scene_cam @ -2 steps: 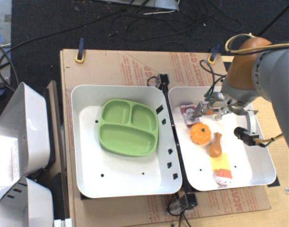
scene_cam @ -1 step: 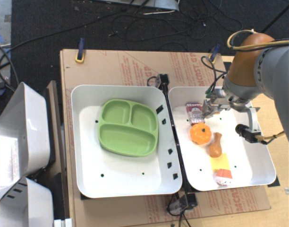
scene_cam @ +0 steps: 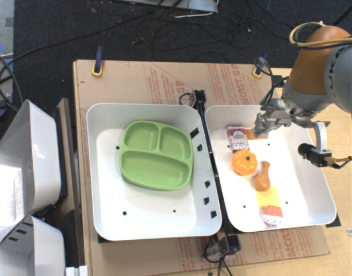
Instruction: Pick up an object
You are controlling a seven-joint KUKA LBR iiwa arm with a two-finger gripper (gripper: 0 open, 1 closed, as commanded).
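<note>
While my gripper (scene_cam: 267, 123), grip state indiscernible, hovers over the right bin (scene_cam: 302, 211), I judge the pumpkin (scene_cam: 244, 163) light, smooth, best pinched across its ribbed middle.

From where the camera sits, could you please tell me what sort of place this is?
Probably a robotics lab bench set up for grasping trials: two white bins clamped on a board, toy objects like a green divided plate and small pumpkin, loose cables behind.
</note>
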